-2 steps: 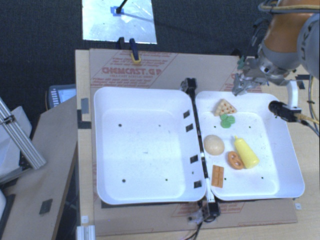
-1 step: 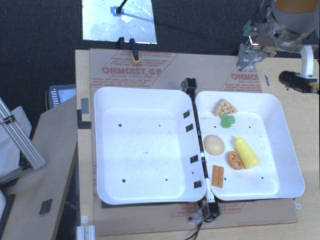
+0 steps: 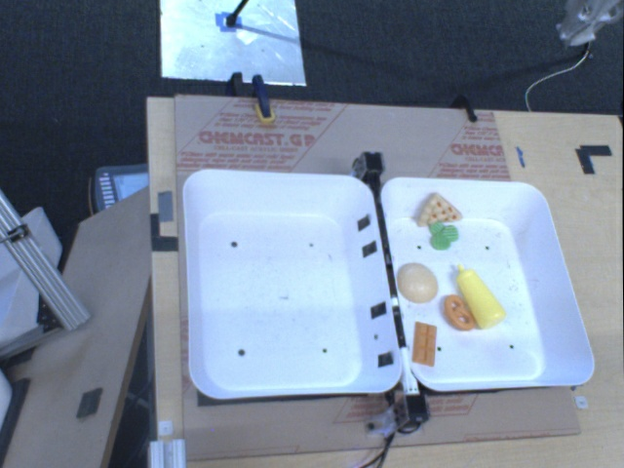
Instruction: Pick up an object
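The hand (image 3: 588, 10) sits at the upper right corner of the frame, a pale metallic shape well above and behind the two bins, and at this size I cannot tell whether it is released or clenched; nothing visible hangs from it. All the candidate objects lie in the right bin (image 3: 561, 261), lower and to the left of the hand in the picture. Toward the bin's upper left is a waffle-like wedge (image 3: 439, 208) with a small green piece (image 3: 445, 235) touching or just below it. Nearer the middle lie a beige egg-shaped object (image 3: 417, 283), a yellow bottle (image 3: 479, 295) whose long axis runs from upper left to lower right, and an orange pretzel-like ring (image 3: 457, 312) pressed against the bottle's lower left side. An orange cracker-like bar (image 3: 424, 343) lies near the divider, long axis roughly up and down the frame. The left bin (image 3: 195, 261) holds nothing to grasp. By my judgement the pick has not begun: the arm must first travel down-left over the right bin, and the egg-shaped object, standing apart, looks the cleanest target.
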Robot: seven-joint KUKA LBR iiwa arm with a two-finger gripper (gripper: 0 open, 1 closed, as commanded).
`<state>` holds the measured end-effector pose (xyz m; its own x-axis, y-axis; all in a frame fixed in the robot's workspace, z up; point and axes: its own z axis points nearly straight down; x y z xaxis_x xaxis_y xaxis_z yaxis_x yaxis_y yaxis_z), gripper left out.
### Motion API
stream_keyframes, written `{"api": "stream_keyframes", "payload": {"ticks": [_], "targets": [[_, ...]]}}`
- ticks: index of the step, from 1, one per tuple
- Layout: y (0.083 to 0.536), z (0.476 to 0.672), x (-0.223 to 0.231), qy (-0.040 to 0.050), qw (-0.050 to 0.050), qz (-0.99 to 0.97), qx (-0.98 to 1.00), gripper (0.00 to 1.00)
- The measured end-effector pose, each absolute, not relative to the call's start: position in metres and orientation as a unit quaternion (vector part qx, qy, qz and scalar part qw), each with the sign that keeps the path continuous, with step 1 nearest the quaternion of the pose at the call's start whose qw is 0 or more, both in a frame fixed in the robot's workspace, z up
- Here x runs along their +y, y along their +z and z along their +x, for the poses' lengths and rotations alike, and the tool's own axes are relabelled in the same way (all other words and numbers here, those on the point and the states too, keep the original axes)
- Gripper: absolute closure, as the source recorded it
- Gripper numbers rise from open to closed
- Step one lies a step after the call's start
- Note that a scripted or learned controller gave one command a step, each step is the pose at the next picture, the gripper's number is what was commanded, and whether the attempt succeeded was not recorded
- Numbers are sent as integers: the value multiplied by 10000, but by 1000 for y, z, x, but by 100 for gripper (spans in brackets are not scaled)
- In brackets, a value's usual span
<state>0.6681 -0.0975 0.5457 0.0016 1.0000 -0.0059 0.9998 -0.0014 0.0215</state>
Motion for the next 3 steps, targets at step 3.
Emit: {"api": "stream_keyframes", "payload": {"ticks": [3], "targets": [[464,668,126,-8,-24,7027,7115,100]]}}
